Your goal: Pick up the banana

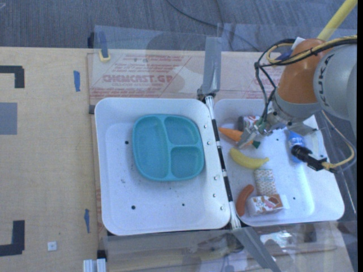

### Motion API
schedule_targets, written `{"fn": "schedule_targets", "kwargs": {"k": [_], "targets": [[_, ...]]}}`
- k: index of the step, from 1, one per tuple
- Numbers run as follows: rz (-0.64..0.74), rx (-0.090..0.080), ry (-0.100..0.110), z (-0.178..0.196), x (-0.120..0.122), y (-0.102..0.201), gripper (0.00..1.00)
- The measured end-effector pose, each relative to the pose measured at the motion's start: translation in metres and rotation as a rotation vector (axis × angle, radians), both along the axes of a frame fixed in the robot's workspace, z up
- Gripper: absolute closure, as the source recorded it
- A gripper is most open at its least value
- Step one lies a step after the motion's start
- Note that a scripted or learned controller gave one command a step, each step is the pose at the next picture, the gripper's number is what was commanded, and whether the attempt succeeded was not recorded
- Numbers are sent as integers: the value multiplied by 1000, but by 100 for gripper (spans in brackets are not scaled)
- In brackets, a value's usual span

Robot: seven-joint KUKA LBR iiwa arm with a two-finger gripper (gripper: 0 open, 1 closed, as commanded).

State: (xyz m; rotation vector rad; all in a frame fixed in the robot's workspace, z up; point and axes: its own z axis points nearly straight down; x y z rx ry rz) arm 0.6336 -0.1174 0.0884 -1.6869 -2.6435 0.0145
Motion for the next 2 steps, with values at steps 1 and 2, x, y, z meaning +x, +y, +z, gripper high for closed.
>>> {"fn": "schedule_targets", "kwargs": {"k": [1, 2], "targets": [[-1, 3, -10, 11, 2, 0, 100], [-282, 3, -13, 97, 16, 60, 100]]}}
